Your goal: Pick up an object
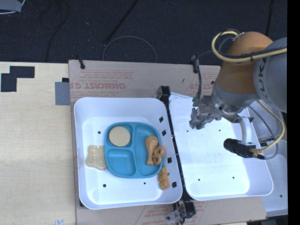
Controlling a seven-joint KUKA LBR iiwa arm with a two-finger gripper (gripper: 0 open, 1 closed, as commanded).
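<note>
Objects: 1 blue tray (123, 165) | 1 cracker (119, 136) | 2 bins (84, 182)

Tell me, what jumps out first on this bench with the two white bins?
The bright blue tray in the left bin grabs the eye, with a round tan disc and a knobbly tan piece in its compartments. Over the right bin hangs the grey arm's big orange band, its hand poised above white plastic.
</note>
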